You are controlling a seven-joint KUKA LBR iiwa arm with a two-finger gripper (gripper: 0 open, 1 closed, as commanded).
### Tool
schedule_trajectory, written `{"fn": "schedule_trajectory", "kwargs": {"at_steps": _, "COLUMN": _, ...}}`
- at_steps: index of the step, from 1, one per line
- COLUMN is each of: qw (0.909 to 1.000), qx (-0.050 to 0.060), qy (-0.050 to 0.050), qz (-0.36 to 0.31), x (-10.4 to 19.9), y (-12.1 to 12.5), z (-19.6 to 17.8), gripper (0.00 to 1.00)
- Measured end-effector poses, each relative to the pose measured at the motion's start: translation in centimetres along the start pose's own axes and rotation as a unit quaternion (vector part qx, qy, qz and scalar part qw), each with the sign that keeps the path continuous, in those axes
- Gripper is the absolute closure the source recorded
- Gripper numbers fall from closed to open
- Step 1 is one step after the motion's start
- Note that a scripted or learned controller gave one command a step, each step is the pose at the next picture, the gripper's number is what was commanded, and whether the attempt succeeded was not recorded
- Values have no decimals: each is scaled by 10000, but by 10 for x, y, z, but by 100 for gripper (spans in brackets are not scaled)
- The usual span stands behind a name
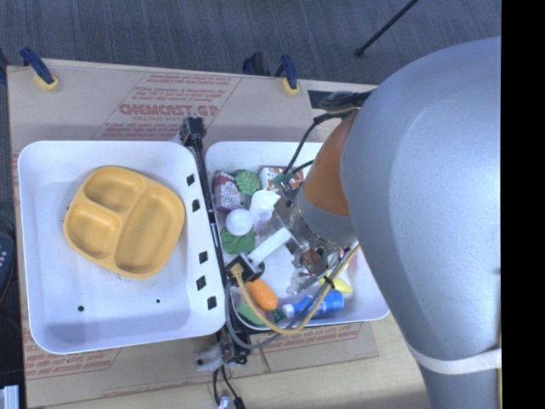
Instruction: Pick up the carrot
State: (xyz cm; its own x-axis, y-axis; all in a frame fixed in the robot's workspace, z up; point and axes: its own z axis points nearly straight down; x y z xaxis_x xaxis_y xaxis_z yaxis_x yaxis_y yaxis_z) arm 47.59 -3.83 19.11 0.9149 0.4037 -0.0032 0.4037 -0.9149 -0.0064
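The jaws sit low in the right bin (368,315), at centre-right of the frame, tucked under the wrist; from this slant I cannot tell whether they are wide or narrow, and nothing can be seen held between them. Just below and to the left of them lies the carrot (261,296), a short orange piece in the lower left part of that bin, close to the wall it shares with the left bin (34,228). To the right of the carrot, along the bin's lower edge, lies a blue thing (332,303). Up and to the left of the jaws rest a white ball (239,221), a red-and-white packet (227,192) and a green piece (248,181), all crowded together. The orange band (328,181) shows above the wrist, and the grey arm (434,194) covers the right side of the frame. The left bin holds a yellow divided plate (124,220), lying flat towards its upper half. Both bins stand on a cardboard-covered worktop (102,92), with blue clamps (38,67) along its upper edge
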Motion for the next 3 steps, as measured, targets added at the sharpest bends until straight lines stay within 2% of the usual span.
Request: {"fn": "schedule_trajectory", "kwargs": {"at_steps": 3, "qw": 10000, "qx": 0, "qy": 0, "qz": 0, "x": 0, "y": 0, "z": 0, "gripper": 0}}
